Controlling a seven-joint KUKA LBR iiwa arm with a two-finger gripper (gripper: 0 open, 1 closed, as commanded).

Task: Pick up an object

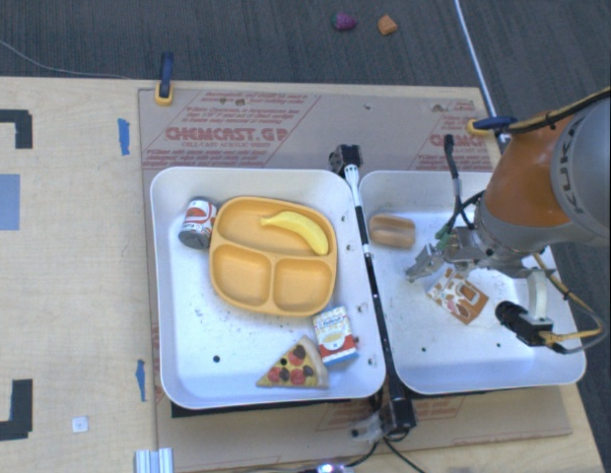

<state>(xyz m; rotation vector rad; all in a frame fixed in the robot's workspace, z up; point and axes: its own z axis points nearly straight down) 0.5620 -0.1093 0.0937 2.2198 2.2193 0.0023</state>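
The grey arm is seen reaching in from the right, its orange band turned toward the camera. The wrist is bent downward, and the claw is pointed left and low, its fingertips spread apart.

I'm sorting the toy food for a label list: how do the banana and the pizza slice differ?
The banana is plain yellow and curved; the pizza slice is a triangle with dark and red toppings. The banana lies in the orange divided plate; the pizza slice lies on the bin floor beside the plate. Both are in the left bin.
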